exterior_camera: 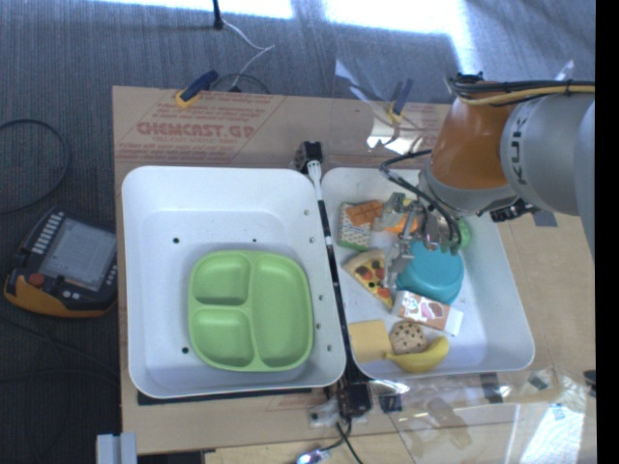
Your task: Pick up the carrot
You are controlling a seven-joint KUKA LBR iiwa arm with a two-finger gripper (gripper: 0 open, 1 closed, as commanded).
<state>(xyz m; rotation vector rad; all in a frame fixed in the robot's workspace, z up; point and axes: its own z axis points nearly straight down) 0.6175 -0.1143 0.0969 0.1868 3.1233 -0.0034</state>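
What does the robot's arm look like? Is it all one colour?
No, two colours. The arm is fat and round, mostly smooth grey, with a wide orange band just above the wrist. There are dark letters on the grey part. Thin black cables loop near the wrist, and the gripper at the end looks like dark metal.

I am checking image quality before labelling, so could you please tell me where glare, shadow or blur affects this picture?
Camera view: bright sunlight washes out the floor along the top edge; glare glints off the clear plastic sheet behind the right bin; the arm shades the toys around the gripper, which look soft; the green plate is evenly lit.
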